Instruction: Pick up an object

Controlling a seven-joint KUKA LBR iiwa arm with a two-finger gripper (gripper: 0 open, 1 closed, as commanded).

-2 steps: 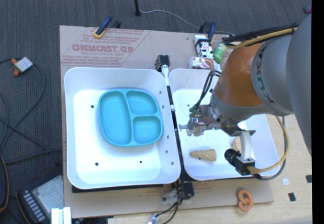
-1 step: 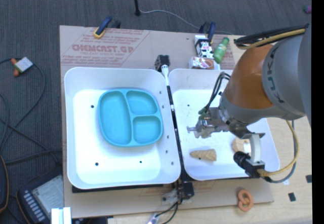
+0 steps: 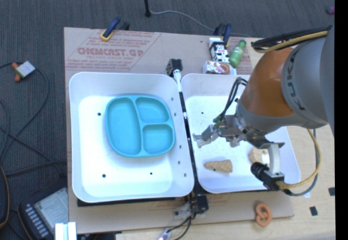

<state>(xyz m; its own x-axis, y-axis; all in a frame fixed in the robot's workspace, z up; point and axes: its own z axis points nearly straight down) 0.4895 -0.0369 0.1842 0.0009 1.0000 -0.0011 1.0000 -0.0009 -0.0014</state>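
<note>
Object candidate 1: tan bread-like piece (image 3: pixel 218 166), lying flat on floor of right bin, front half, left of centre.
Object candidate 2: pale tan chunk (image 3: pixel 258 155), right of the first, partly hidden by arm hardware; shape unclear.
Right bin (image 3: pixel 191 98): shallow, white, holds both tan items; touches left bin along the middle seam.
Left bin (image 3: pixel 76 125): shallow, white, holds blue plate.
Blue plate (image 3: pixel 140 125): three compartments, sits flat near centre of left bin, slightly rotated.
End effector (image 3: pixel 205 136): over right bin, left half, pointing toward the seam; above and just left of the bread-like piece, apart from it; nothing seen between fingers; gap looks narrow, blurry.
Arm (image 3: pixel 288 87): grey with orange band, comes in from the right, covers the right part of the right bin.
Tabletop (image 3: pixel 109 51): brown cardboard sheet with red print under both bins.
Green bottle (image 3: pixel 236 53): behind right bin on the cardboard, beside a small printed box (image 3: pixel 218 63).
Orange ring (image 3: pixel 263 213): on tabletop in front of right bin, outside it.
Clamps (image 3: pixel 110 28): blue, on far edge of the cardboard.
</note>
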